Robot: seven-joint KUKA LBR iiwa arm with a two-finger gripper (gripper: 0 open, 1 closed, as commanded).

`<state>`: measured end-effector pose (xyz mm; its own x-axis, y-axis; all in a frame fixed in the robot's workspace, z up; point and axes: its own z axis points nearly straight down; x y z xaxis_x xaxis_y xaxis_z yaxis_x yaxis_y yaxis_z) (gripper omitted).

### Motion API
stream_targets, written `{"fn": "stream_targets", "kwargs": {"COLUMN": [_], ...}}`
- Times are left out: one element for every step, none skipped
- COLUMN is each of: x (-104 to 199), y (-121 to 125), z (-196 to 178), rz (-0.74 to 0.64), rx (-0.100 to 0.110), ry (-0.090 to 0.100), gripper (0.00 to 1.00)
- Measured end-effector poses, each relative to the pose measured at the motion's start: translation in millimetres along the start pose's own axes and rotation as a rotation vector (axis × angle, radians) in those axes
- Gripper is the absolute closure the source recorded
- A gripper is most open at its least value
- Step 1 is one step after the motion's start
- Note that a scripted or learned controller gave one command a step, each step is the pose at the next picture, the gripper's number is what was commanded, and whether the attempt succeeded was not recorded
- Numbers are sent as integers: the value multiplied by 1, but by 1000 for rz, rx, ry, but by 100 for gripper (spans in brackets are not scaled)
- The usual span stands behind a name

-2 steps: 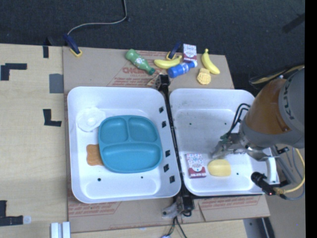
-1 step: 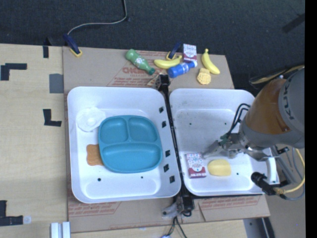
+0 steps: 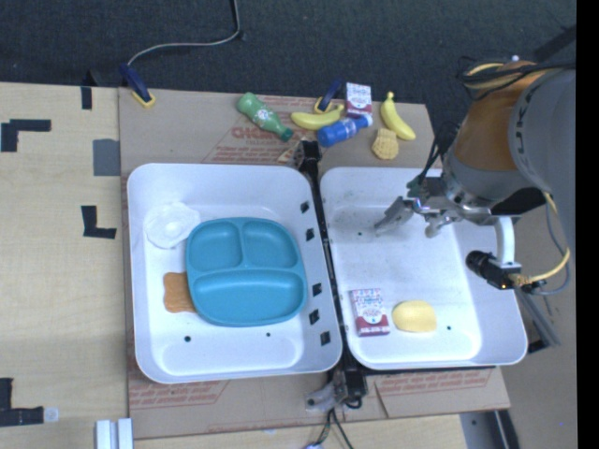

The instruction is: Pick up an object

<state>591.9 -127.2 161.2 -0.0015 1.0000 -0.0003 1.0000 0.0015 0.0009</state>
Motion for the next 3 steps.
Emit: {"fn": "stream_targets", "kwargs": {"x": [31,59,58], "y": [2,77,76], "z": [57,-24,-23], "rz": [0,-1,0], "rx": [4,-2,2], "ry": [1,-1,-2], "gripper": [0,0,0]}}
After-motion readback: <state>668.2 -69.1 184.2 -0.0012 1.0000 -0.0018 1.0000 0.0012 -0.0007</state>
